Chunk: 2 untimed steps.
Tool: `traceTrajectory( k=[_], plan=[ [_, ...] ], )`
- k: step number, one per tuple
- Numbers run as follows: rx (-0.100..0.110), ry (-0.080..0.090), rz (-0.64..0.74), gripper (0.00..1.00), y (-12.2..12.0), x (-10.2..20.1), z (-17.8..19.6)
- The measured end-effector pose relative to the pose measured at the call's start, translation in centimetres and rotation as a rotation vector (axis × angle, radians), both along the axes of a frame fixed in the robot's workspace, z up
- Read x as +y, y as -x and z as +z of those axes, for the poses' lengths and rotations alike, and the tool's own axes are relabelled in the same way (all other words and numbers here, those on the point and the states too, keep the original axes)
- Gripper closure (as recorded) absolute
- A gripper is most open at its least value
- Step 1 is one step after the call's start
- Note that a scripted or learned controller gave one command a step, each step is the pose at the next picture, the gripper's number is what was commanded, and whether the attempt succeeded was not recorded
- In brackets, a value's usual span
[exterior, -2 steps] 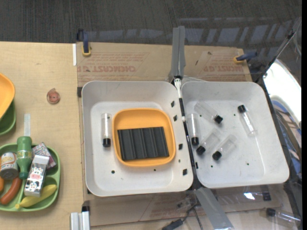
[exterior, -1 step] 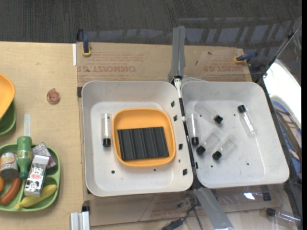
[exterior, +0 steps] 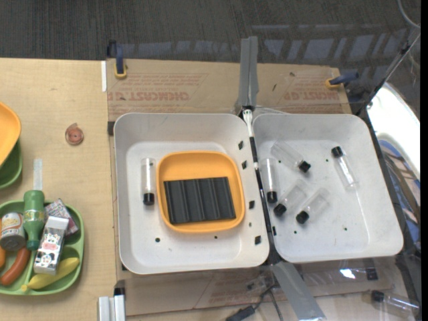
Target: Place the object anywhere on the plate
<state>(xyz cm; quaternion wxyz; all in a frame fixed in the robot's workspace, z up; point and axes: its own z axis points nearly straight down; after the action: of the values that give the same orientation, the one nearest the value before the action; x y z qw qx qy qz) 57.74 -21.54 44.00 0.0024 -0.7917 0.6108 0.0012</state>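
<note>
1. Near left corner of the bench: a round green plastic dish (exterior: 77, 256) carries toy food, including a green bottle (exterior: 33, 218), a small printed carton (exterior: 48, 245) and a yellow banana (exterior: 55, 273).

2. Left white bin (exterior: 134, 246): a square orange-yellow plastic plate (exterior: 198, 164) sits at the bin centre. A black ribbed rectangular insert (exterior: 202, 200) covers the near part of the plate.

3. Task object: a clear cylindrical plastic vial with a black cap (exterior: 147, 178). It lies flat on the floor of the left bin, just beside the left edge of the plate and apart from it. Its long axis runs near to far, with the cap at the near end. The body is transparent, and the white bin floor shows through it.

4. Right white bin (exterior: 374, 239): five similar clear vials lie flat on its floor.
   - One capped vial (exterior: 313, 206) and a second one (exterior: 291, 198) lie side by side near the centre.
   - One upright-aligned vial (exterior: 270, 176) lies along the left wall.
   - One slanted vial (exterior: 293, 158) lies farther back.
   - One right-hand vial (exterior: 342, 166) has its cap at the far end.

5. Far side: brown printed cardboard (exterior: 160, 92) lies under both bins. An orange clamp (exterior: 120, 72) holds its far left corner.

6. Gripper state: cannot be determined.
</note>
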Motion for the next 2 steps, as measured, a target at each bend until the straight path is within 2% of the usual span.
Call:
traceTrajectory(
  k=[1,2],
  plan=[
    [-0.002,0.001,0.472,1.00,-7.1,0.7,0.0],
    [-0.005,0.002,0.803,1.00,-8.3,1.3,0.1]
  ],
)
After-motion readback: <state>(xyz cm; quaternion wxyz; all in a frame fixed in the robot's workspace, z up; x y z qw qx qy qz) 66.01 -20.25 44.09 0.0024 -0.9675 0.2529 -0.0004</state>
